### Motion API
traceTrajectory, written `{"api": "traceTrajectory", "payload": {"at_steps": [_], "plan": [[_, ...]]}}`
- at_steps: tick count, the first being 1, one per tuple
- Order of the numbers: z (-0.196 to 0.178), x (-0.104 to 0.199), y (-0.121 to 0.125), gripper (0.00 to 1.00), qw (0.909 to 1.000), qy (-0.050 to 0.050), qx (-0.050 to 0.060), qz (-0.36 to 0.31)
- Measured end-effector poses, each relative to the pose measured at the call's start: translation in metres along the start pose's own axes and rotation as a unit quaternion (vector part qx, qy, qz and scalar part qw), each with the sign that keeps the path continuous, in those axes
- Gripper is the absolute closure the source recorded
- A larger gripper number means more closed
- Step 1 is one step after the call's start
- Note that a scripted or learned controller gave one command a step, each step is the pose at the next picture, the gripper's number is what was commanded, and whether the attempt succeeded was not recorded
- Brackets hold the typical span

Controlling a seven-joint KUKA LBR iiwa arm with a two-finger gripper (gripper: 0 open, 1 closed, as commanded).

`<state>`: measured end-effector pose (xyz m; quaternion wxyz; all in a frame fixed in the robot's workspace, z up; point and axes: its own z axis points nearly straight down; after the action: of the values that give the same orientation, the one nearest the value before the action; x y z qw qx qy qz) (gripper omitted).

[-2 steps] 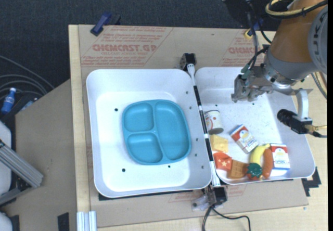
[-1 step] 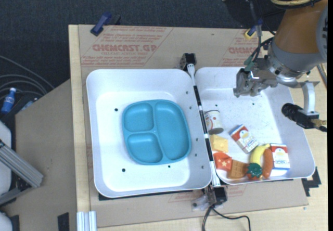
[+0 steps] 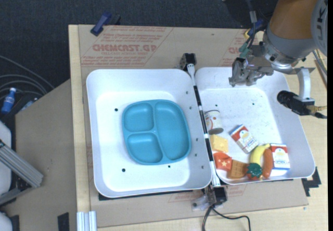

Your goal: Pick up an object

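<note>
From above, the bench (image 3: 156, 42) carries 2 shallow white bins side by side. The left bin (image 3: 104, 120) holds a blue divided plate (image 3: 156, 132) with 3 compartments, lying flat near its middle. The right bin (image 3: 291, 136) holds a cluster of toy food along its near side: a small can (image 3: 212, 120) against the dividing wall, a pale yellow wedge (image 3: 220, 144) just below it, a red-and-white carton (image 3: 242, 137) tilted beside a banana (image 3: 257, 154), a sausage (image 3: 267, 163), a second carton (image 3: 280, 156) at the right, and an orange piece (image 3: 237, 168) next to a red block with a star (image 3: 222, 162). The pincer (image 3: 244, 76) hangs over the far edge of the right bin, well apart from the food. Nothing sits between its fingers; how far they are spread cannot be told.
</note>
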<state>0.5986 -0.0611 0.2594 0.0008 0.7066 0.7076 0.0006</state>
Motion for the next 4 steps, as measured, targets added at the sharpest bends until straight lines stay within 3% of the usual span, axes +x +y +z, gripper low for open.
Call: {"api": "traceTrajectory", "payload": {"at_steps": [1, 2, 3, 4], "plan": [[0.007, 0.062, 0.025, 1.0, 1.0, 0.0, 0.0, 0.0], [0.0, 0.055, 0.04, 1.0, 1.0, 0.0, 0.0, 0.0], [0.0, 0.055, 0.04, 0.0, 1.0, 0.0, 0.0, 0.0], [0.075, 0.019, -0.02, 0.0, 1.0, 0.0, 0.002, 0.001]]}}
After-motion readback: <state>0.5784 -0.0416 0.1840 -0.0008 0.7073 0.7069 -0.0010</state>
